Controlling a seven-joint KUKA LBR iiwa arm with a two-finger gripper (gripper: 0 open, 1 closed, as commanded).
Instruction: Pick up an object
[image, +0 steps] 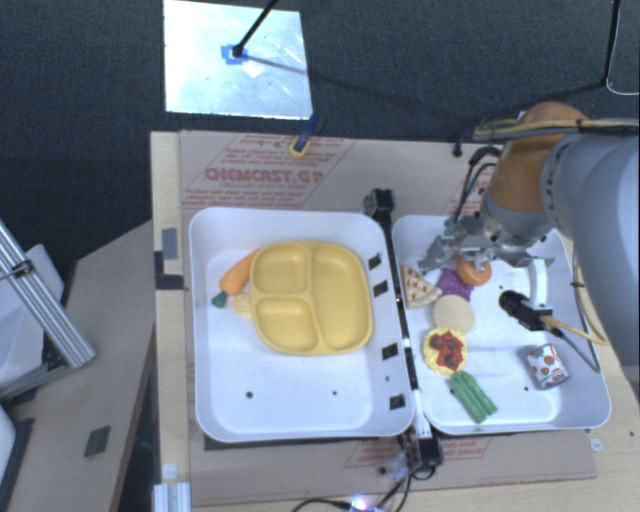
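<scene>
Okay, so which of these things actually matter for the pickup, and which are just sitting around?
In play: claw, low in the right bin; orange toy and pizza slice beside it.

Lying about: green beans, small can, round beige piece; in the left bin, yellow divided tray and carrot.

Gripper (462, 250) low near back-left corner of right bin (580, 400), just above orange toy (474, 272). Yellow divided plate (308, 297) mid left bin (300, 410), carrot (238, 272) at plate's left edge.
</scene>
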